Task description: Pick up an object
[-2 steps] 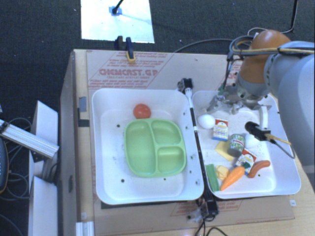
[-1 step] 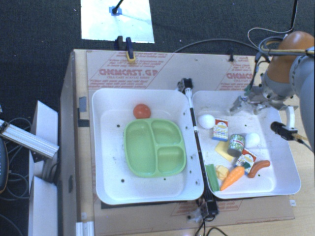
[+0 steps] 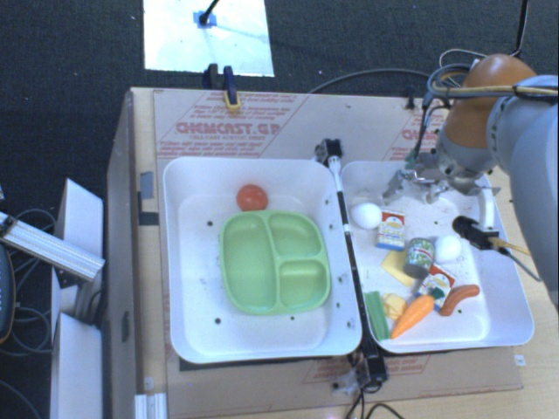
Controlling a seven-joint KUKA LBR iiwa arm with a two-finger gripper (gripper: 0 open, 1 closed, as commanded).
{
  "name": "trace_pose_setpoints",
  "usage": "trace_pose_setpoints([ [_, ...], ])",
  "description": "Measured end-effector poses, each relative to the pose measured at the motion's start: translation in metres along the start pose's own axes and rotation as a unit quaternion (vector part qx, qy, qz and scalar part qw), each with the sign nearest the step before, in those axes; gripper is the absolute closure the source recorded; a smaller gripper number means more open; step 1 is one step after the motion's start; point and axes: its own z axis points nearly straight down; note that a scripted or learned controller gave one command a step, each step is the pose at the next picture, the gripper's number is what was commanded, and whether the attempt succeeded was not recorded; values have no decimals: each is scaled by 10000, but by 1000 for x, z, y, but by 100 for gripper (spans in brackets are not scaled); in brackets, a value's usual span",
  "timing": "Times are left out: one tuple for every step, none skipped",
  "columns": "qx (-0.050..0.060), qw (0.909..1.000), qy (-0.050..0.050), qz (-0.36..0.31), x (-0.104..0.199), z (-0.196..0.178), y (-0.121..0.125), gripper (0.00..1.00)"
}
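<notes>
The right bin (image 3: pixel 511 317) holds a jumble: two white eggs (image 3: pixel 366 215), a small carton (image 3: pixel 392 230), a can (image 3: pixel 419 253), a carrot (image 3: pixel 412 315) and a sausage (image 3: pixel 459 296). The claw (image 3: pixel 417 182) hangs over that bin's far edge, fingers spread open, gripping nothing. White floor lies bare just below it. The left bin (image 3: pixel 188 260) carries a green tray (image 3: pixel 273 262) and a tomato (image 3: pixel 252 197).

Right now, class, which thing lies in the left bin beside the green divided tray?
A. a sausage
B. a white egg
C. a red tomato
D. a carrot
C: the red tomato sits in the left bin just behind the green divided tray; the carrot, egg and sausage lie in the right bin.
</notes>
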Motion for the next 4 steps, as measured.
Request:
trace_pose_setpoints([
  [1,10000,1,-2,52,0,0,0],
  [2,10000,-9,14,-7,0,0,0],
  [4,10000,1,1,38,0,0,0],
  [3,10000,-11,14,-49,0,-1,0],
])
